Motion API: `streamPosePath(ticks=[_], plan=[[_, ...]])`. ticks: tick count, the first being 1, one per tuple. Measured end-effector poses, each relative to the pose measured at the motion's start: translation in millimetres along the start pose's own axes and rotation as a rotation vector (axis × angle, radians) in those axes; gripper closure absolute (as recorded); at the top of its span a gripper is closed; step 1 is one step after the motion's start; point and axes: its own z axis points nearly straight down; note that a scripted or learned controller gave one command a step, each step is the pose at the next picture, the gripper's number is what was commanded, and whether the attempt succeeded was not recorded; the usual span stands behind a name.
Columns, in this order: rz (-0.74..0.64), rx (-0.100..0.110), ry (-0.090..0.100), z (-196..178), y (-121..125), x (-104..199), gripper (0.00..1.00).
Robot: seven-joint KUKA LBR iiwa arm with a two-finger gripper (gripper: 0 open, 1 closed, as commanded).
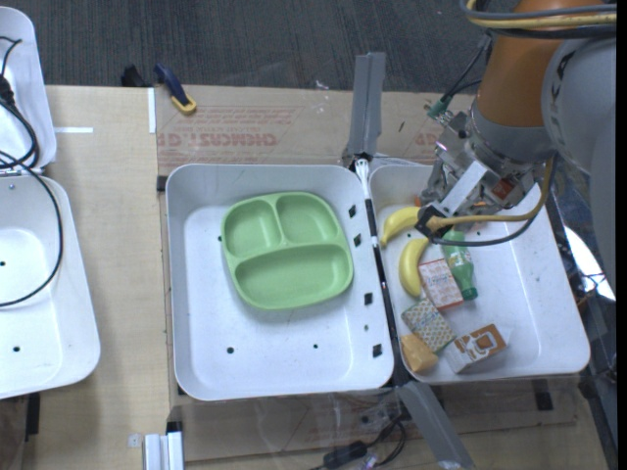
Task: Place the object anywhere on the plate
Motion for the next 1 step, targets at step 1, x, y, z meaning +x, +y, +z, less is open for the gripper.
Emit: streamPosePath(ticks=[1], plan=[[-0.229,0.000,0.000,12.6,-13.7,63.9,1.00]])
